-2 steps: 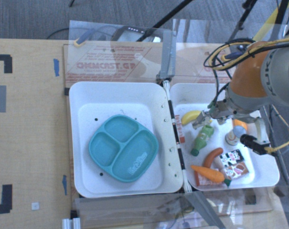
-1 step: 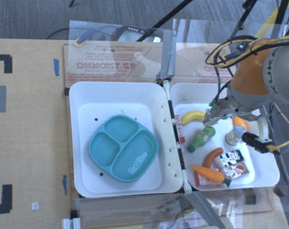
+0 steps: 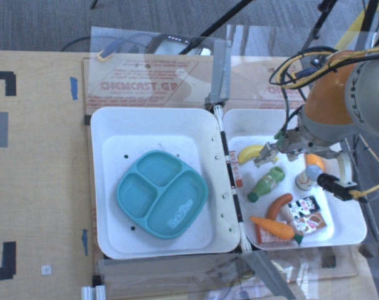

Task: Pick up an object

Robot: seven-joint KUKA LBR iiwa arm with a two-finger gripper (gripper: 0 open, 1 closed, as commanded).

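The right bin holds several toy foods. A yellow banana lies at its upper left. Below it are a green bottle, a red sausage and an orange carrot. A small printed carton sits beside the sausage. An orange and white piece lies under the arm. My gripper hangs low over the bin, right at the banana's right end and just above the green bottle. Nothing visibly hangs from it.
The left bin holds a teal divided plate. A red label card lies by the ridge between the bins. The grey arm with its orange band and cables covers the right bin's upper right. A clear acrylic sheet stands behind the bins.
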